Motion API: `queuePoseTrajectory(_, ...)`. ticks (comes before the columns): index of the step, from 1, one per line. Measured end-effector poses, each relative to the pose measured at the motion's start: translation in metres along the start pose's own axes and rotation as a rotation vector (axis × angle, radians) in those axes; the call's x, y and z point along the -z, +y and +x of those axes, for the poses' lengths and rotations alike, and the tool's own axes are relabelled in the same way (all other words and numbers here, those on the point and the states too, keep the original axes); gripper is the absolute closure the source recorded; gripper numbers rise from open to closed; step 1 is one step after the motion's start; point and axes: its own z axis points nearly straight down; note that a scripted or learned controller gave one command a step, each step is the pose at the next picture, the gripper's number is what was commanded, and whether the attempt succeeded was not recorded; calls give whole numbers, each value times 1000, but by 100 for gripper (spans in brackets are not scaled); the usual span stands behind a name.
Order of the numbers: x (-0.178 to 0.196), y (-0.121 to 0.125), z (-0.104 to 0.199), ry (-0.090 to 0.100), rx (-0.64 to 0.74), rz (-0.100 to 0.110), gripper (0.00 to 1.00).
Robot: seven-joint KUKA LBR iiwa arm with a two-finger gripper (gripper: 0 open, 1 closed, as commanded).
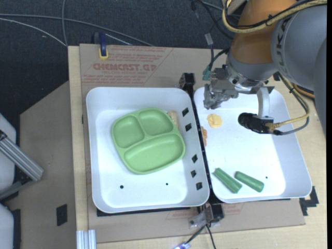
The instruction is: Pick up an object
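Observation:
My gripper (212,104) hangs over the far left part of the right bin (280,154), fingers pointing down. Just below and in front of it lies a small yellow piece (215,120) on the bin floor, apart from the fingertips. Two green cylinders (226,180) (249,181) lie side by side near the bin's front edge. A small orange bit (204,135) sits against the left wall of that bin. In the left bin (104,180) rests a green divided plate (148,140), with a tan piece (173,118) tucked at its far right corner.
A black cylindrical part with a yellow cable (255,122) hangs off the arm over the middle of the right bin. Black clips (192,154) run along the wall between the bins. Cardboard (124,64) lies under both bins.

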Motion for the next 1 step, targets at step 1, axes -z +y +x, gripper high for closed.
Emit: queuePoseTrajectory(1,-10,-12,60,0,-1,5,100)
